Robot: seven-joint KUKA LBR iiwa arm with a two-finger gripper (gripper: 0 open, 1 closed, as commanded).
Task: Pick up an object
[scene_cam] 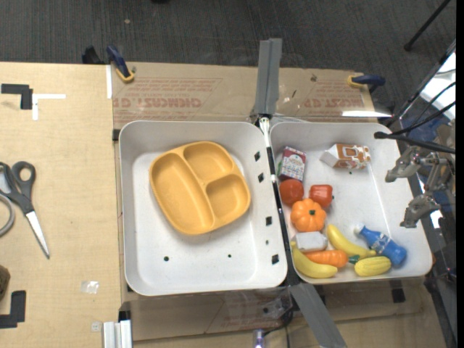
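Your gripper (415, 191) hangs over the right bin's (384, 187) right rim; whether it is parted or closed, I cannot tell. Nearest object: blue bottle (382, 244), lower left of it, long axis slanting down-right.

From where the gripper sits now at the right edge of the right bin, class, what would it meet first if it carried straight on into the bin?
Depth is unclear, but the gripper seems aimed leftward over bare floor of the white right bin; the small red block looks first in line.
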